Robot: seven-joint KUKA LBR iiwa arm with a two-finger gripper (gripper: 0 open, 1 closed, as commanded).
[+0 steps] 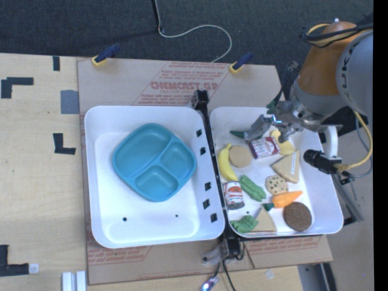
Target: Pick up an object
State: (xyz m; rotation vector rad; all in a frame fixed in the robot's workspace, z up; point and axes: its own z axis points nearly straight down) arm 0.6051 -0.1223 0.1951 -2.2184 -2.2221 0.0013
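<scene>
Two white bins sit side by side on the desk point(36, 180), on a sheet of cardboard point(182, 83). The left bin point(100, 223) carries a blue divided plate point(154, 161), tilted in plan and lying left of the divider. The right bin point(324, 223) carries the toy food: a banana point(226, 163) just right of the divider, a round tan biscuit point(240, 157) touching it, a small can point(234, 195) below the banana, a green pod point(252, 187) beside the can, a cookie point(276, 184), a carrot point(286, 199), a brown disc point(297, 216), a cheese wedge point(287, 166) and a red-labelled packet point(264, 147). The arm point(330, 59) reaches over the far right corner of the right bin. The gripper point(274, 126) hangs just above the red-labelled packet; whether its fingers are apart or together cannot be told.
</scene>
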